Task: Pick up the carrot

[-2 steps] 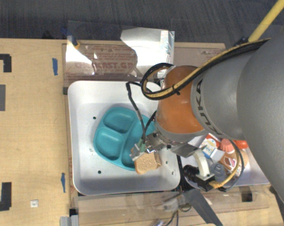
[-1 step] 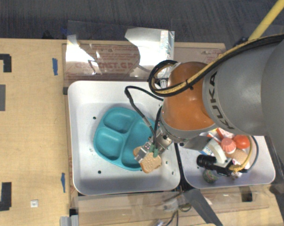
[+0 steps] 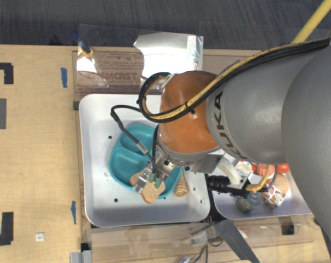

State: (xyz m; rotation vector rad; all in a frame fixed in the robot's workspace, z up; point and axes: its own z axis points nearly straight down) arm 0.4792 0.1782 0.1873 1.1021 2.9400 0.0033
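Note:
My gripper (image 3: pixel 148 177) hangs low over the front of the left bin (image 3: pixel 94 147), at the near rim of a teal bowl-like object (image 3: pixel 124 158). Right under the gripper lie tan, biscuit-coloured pieces (image 3: pixel 149 192); I cannot tell whether it touches them. An orange-red object (image 3: pixel 268 172), possibly the carrot, peeks out from beneath the arm in the right bin (image 3: pixel 264 211), well to the right of the gripper. The arm's orange band (image 3: pixel 184 116) and grey body hide most of that bin.
A tan cone-shaped piece (image 3: pixel 180 188) lies near the left bin's right wall. The right bin holds a grey-green ball (image 3: pixel 245 205) and a pale patterned item (image 3: pixel 275 196). Black cables (image 3: pixel 127 127) loop over the left bin. Crumpled clear plastic (image 3: pixel 154 59) sits behind the bins.

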